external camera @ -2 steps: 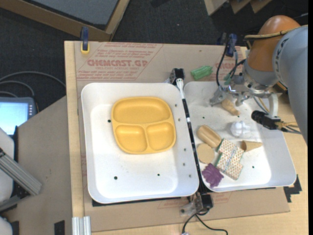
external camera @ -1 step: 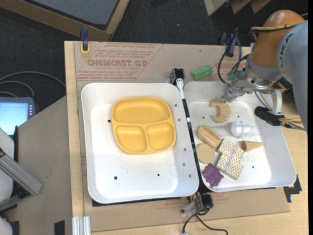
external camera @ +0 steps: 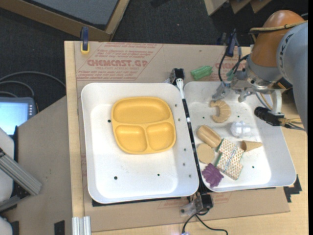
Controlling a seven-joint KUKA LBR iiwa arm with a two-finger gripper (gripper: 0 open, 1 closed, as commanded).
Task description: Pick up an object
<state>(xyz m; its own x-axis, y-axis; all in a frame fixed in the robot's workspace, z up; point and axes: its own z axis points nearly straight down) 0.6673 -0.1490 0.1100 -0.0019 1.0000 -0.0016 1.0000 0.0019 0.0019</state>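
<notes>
Left, yellow tray (external camera: 144,124) in bin (external camera: 93,146); right, toys; gripper (external camera: 230,89) state perhaps unreadable.

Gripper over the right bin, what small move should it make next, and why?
Probably lower straight down a little. The gripper sits just above the curved tan piece at the back of the right bin, with nothing visibly between its fingers, so a short descent should bring it around that piece.

Red "CHEMCAST GP" lettering on the brown board (external camera: 117,62) behind the bins; smaller print unreadable.
</notes>
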